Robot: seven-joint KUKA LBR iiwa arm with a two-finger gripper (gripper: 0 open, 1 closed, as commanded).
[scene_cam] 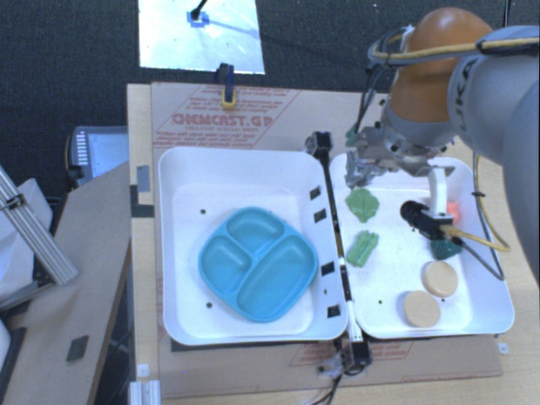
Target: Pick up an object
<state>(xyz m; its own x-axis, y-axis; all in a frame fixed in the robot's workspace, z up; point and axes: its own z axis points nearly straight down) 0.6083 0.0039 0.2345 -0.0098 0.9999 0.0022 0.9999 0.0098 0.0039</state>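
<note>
My gripper (359, 174) hangs over the far left corner of the right bin (498, 298). Just in front of it, apart from it, lies a light green leafy piece (363, 203). A second green ribbed piece (363, 248) lies nearer the front by the bin's left wall. Two tan round discs (440, 278) (421, 308) rest at the front right. A small teal thing (446, 247) lies right of the middle, and a bit of orange-red (453, 210) peeks out beyond it. Nothing shows in the gripper.
The left bin (181, 226) holds a blue divided plate (257, 262). A black-clipped divider (331, 226) runs between the two bins. The grey arm with its orange band (439, 57) reaches in from the upper right above the right bin's back edge.
</note>
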